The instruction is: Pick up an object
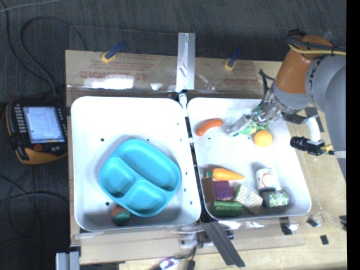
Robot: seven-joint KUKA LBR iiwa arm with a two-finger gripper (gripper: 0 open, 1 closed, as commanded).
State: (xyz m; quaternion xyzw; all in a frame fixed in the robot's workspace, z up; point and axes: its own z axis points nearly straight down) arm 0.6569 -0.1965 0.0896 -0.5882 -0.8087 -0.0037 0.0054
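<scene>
Two-finger gripper (260, 117) low over the right white bin's (298, 173) far edge, just beside a yellow round ball (262, 138); grip state can't be told. Orange sausage-shaped toy (208, 126) lies near that bin's far-left corner. Left white bin (84, 151) carries a blue three-compartment plastic tray (140, 176). Wooden bench (79, 66), dark carpet floor (34, 207), orange-edged teach pendant (36, 129) beside the bench's left edge.

We see a small yellow ball (262, 138) resting in the right bin (292, 156), just beside a green-and-clear packet (242, 126) near its far wall.
</scene>
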